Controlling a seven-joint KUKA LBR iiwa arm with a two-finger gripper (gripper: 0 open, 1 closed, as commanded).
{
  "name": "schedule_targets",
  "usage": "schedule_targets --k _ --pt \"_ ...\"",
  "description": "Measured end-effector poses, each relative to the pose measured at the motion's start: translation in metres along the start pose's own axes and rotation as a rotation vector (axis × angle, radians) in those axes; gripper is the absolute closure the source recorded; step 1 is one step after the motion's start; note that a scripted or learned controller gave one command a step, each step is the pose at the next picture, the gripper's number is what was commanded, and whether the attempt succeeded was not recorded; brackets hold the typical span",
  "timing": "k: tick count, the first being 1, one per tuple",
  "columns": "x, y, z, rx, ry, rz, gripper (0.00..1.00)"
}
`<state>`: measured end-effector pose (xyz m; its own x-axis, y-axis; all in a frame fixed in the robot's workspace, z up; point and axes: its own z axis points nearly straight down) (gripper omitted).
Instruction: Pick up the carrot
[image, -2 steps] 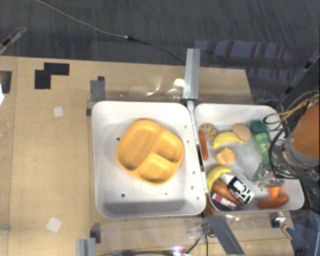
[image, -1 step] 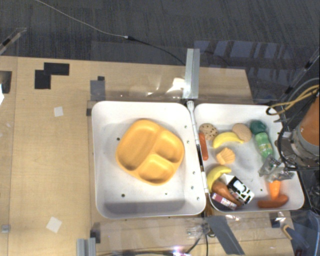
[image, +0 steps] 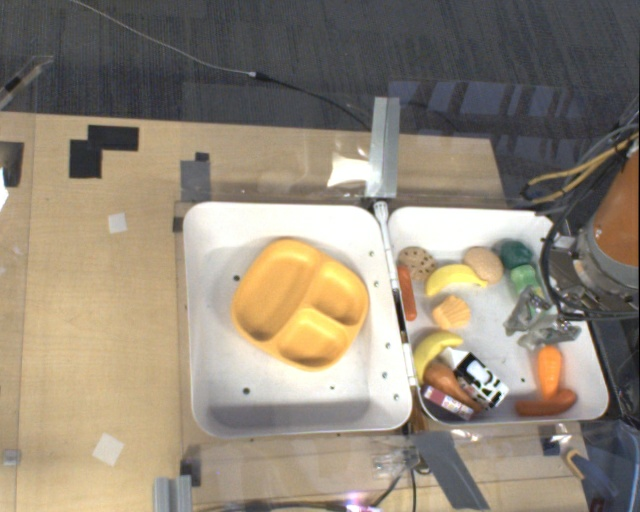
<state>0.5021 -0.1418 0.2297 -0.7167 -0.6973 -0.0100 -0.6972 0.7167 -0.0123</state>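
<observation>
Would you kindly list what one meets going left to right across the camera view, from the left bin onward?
Yellow plate → hot dog → cookie → orange shell → gripper → carrot

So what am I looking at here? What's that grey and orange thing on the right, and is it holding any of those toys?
You are looking down at a slant from one fixed camera above a workbench. The grey and orange thing is a robot arm reaching in from the right. At its end is a metal gripper, its hand. It hangs just above the carrot, which lies in the right bin, and nothing is seen held in it. That bin is full of toy food: two bananas, a cookie, a hot dog, a sausage and a few more. The left bin holds a yellow divided plate. The arm's job is to pick up the carrot, which is not yet lifted.
</observation>
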Motion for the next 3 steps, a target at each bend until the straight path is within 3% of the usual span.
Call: schedule_targets --k 1,3 --pt "0.044 -0.041 0.074 -0.012 0.006 -0.297 1.00" --pt "0.036 -0.045 0.049 0.003 -0.005 -0.294 1.00"
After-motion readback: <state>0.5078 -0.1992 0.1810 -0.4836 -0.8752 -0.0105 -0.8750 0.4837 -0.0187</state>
